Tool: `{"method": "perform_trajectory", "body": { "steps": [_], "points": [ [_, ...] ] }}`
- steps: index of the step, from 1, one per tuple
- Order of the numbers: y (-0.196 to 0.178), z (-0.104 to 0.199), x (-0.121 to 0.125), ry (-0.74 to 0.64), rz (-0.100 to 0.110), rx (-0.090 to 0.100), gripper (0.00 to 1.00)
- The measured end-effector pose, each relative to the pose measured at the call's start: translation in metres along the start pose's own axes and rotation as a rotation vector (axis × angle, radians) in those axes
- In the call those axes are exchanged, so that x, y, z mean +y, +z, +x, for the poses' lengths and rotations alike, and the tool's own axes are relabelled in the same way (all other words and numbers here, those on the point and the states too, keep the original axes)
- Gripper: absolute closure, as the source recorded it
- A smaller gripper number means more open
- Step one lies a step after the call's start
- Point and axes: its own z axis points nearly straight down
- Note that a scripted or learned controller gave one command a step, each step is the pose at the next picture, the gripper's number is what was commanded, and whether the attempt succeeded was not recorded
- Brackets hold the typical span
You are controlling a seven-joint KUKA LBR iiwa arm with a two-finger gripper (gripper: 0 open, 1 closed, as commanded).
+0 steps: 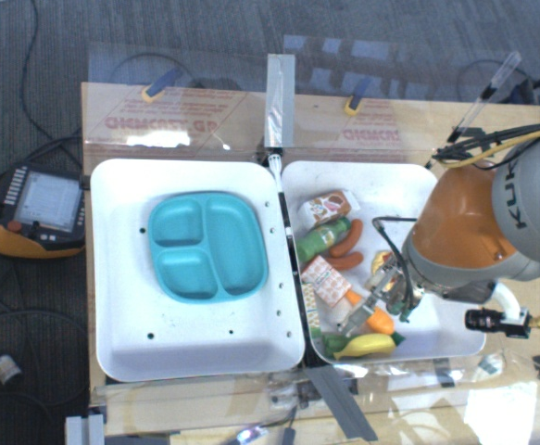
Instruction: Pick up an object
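The right bin point(455, 336) holds a heap of toy food. At the back lies a brown and white packet point(328, 208), with a green bottle point(323, 240) and two red sausages point(350, 236) in front of it. A pink checkered packet point(324, 282) lies by the bin's left wall. At the front are an orange carrot point(379, 322), a yellow banana point(368, 344) and a small green piece point(331, 345). My gripper point(364, 311) reaches down from the right into the front of the heap, just left of the carrot and above the banana. The arm hides the bin's right part.
The left bin point(121, 341) holds a teal plate point(207, 246) with three compartments. A raised divider point(290, 276) separates the two bins. Cables and a handheld pendant point(36, 213) lie on the floor to the left.
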Motion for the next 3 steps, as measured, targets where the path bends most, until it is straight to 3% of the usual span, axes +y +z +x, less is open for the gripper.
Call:
{"method": "perform_trajectory", "body": {
  "steps": [1,2,3],
  "points": [
    [-0.008,0.001,0.001,0.000,-0.002,0.003,1.00],
    [-0.202,0.007,0.038,0.183,0.001,-0.002,1.00],
    [-0.218,-0.001,0.079,0.667,0.004,-0.002,1.00]
  ]
}}
